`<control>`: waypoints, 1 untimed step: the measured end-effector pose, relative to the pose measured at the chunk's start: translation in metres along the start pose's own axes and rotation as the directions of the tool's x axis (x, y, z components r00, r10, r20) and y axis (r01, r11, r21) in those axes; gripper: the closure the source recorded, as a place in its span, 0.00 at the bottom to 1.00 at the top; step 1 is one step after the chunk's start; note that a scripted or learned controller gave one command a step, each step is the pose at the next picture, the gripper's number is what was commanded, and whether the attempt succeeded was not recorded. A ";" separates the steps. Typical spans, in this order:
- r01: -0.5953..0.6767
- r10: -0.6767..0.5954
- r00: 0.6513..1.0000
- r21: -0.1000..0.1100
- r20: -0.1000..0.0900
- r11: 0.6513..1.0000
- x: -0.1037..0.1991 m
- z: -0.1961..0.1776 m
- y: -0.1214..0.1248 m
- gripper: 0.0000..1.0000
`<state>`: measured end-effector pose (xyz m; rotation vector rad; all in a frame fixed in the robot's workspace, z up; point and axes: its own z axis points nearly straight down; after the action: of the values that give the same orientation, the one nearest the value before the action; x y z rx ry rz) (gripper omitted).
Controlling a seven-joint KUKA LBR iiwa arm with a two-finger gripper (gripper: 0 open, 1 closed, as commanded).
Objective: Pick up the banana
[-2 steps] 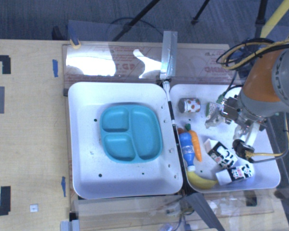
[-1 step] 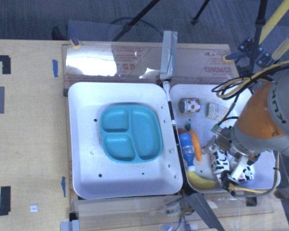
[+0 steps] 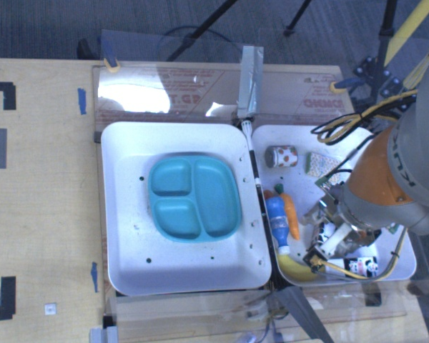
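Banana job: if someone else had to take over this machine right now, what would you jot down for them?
Tool: low in the right bin, close above the banana; whether it is open or shut cannot be told from this view.
Banana: lying at the near edge of the right bin, beside the blue bottle and the carrot. Not seen between the tool's tips.
Left bin: holds a teal divided plate.
Done: arm brought down to the banana.
Left: get a grip on the banana and lift it; nothing shows it is held yet.
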<state>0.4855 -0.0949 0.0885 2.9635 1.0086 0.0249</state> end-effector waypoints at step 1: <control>-0.005 0.005 1.000 0.005 0.003 1.000 -0.002 -0.009 0.000 1.00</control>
<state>0.4836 -0.0961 0.0973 2.9699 1.0024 0.0176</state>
